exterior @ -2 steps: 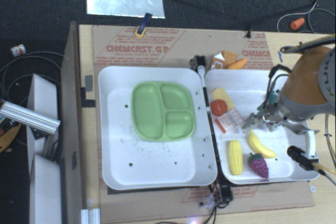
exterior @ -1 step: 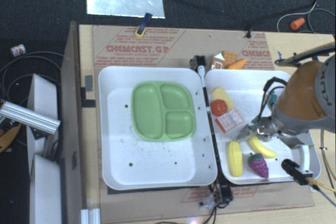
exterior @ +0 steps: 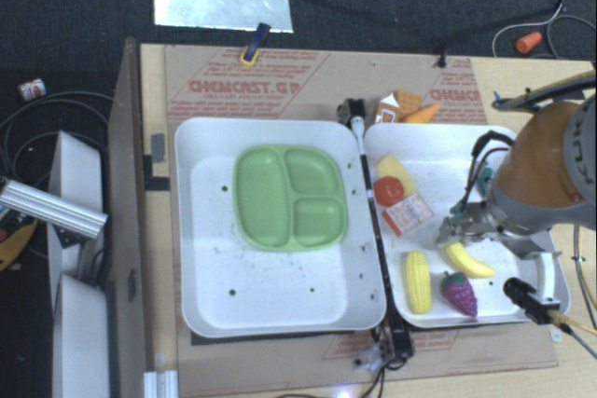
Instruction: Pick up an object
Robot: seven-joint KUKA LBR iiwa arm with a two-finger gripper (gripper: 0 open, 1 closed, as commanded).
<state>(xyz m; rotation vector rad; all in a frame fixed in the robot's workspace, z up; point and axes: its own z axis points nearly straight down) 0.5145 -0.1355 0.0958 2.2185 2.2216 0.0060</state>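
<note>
In the right bin (exterior: 438, 317), at the lower right of the frame, the gripper (exterior: 463, 228) is poised just above the upper-left end of a banana (exterior: 469, 260). The banana's long axis runs from upper left to lower right, so the fruit extends away toward the lower right. Whether anything is held cannot be told. A corn cob (exterior: 417, 281) and grapes (exterior: 459, 294) lie just below.
</note>
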